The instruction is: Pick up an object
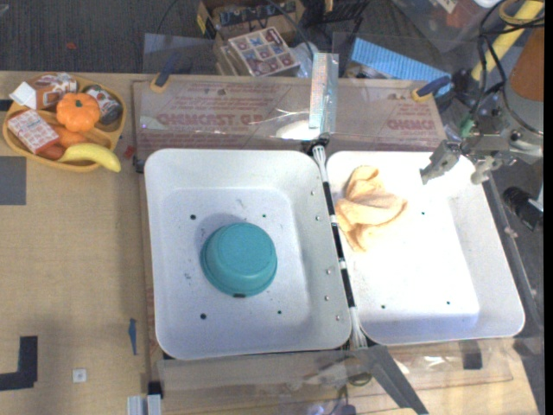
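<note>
peach cloth (370,206) lies crumpled by the right bin's (432,314) left edge; the gripper (456,164), spread wide and empty, should descend over its thickest fold.

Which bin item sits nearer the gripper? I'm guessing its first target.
The pale yellow crumpled object in the right bin; the teal bowl lies in the left bin, farther from the gripper.

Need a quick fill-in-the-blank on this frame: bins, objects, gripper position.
1. The teal bowl sits upside down in the ____ bin.
2. The tan, crumpled object lies in the right bin, close to its ____ wall.
3. The gripper hangs over the upper part of the ____ bin, apart from the tan object.
4. The basket outside the bins holds a yellow ____ at its front edge.

Missing words: left; left; right; banana
</note>
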